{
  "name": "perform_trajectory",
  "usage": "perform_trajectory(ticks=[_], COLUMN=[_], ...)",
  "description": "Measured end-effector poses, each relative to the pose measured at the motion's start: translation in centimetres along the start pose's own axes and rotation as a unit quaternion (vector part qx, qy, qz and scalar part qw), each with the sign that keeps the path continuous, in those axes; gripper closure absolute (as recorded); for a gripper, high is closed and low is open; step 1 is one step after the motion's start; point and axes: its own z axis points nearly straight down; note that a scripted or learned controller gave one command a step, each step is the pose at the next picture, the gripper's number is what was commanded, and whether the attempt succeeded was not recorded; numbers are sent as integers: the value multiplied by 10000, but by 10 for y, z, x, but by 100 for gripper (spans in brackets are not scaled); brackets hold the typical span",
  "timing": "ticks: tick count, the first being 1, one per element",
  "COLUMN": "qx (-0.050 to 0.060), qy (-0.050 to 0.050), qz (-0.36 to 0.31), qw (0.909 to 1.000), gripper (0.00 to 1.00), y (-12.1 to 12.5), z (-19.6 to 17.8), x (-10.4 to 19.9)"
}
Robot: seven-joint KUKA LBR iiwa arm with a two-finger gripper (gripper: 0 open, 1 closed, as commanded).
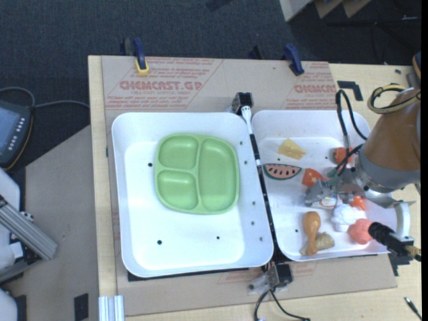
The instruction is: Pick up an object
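My gripper (pixel 324 196) hangs low over the middle of the right bin (pixel 294 124), reaching in from the right under the grey arm. It sits just right of a small red piece (pixel 311 176) and above a brown toy drumstick (pixel 311 227). A watermelon slice (pixel 275 171) and a yellow cheese wedge (pixel 291 149) lie to its left and upper left. A white item (pixel 344 215) and a pink-red item (pixel 359 231) lie at its lower right. An orange-red toy (pixel 341 156) shows beside the arm. Nothing is visibly held.
In the left bin (pixel 134 199) lies a green divided plate (pixel 198 173). Black cables (pixel 344 116) loop over the right bin's far right corner. Blue clamps (pixel 140 51) hold the cardboard-covered bench at the back edge.
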Motion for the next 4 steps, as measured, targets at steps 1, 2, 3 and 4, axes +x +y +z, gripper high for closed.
perform_trajectory(ticks=[1, 2, 3, 4], qx=[-5, -41, -53, -59], qy=[-1, -13, -23, -24], qz=[-1, 6, -1, -6], qw=[10000, 10000, 10000, 10000], gripper=[0, 100, 100, 100], y=[0, 1, 3, 2], z=[30, 17, -46, -89], x=[1, 0, -3, 0])
